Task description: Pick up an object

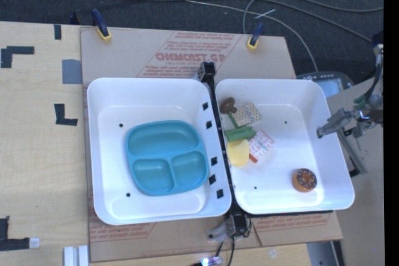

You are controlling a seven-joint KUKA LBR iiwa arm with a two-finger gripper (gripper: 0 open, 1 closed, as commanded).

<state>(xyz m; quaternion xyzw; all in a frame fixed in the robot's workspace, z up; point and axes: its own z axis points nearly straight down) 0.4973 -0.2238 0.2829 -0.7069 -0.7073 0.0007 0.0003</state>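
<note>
The right bin (pixel 324 196) holds several small objects. A chocolate donut (pixel 304 180) lies near its front right corner. Against its left wall sit a brown piece (pixel 227 104), a checkered packet (pixel 247 114), a green item (pixel 240 133), a yellow block (pixel 237 152) and a red-and-white packet (pixel 261 146). My gripper (pixel 331 127) hangs at the right bin's right rim, well apart from all of them, and I see nothing held in it. Most of the arm is cut off at the right edge.
The left bin (pixel 103 103) holds a blue divided plate (pixel 167 156). A black divider with clips (pixel 215 134) joins the two bins. Both stand on a cardboard sheet (pixel 181 53) clamped at the back. Cables (pixel 274 9) run over the dark floor behind.
</note>
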